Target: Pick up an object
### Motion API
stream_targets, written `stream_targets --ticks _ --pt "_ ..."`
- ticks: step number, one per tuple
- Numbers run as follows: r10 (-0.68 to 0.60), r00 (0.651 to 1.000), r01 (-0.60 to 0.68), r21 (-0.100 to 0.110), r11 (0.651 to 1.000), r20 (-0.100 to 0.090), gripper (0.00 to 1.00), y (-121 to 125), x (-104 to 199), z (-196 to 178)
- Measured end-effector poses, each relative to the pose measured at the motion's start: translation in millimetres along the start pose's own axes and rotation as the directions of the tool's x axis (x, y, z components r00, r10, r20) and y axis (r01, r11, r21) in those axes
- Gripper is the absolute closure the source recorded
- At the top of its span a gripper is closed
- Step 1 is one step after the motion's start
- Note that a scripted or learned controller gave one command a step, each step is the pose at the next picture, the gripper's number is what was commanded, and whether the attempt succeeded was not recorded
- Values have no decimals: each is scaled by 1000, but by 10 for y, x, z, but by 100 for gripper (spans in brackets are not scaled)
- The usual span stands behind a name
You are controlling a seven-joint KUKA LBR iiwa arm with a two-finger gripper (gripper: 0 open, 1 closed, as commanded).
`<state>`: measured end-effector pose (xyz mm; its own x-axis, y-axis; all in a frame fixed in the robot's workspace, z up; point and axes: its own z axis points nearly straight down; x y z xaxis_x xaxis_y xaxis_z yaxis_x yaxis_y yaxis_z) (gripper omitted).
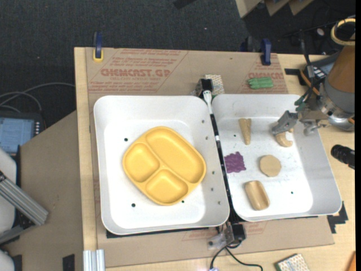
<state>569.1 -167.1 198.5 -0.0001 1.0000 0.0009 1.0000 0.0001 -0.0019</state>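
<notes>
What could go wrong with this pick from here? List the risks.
1. The gripper sits right over the small tan piece close to the right white bin's far corner, so the pick may well miss or only push it.
2. The round tan disc lies close below and could get knocked.
3. The arm comes in low over that bin's right rim and may catch it.

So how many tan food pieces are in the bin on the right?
4. A cone-shaped piece sits near the top, a round piece in the middle, a loaf-shaped piece at the bottom, and one small piece partly hidden under the gripper. More could be hidden beneath the arm.
</notes>
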Motion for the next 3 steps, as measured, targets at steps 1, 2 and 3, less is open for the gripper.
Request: stream_targets --ticks 1,2,3 --pt "0 1000 0 3 1000 -2 0 -368 157 1174" --pt "2 1000 -2 -5 1000 3 100 -351 141 1040" --pt "-5 1000 5 -6 1000 2 100 42 685 1143"
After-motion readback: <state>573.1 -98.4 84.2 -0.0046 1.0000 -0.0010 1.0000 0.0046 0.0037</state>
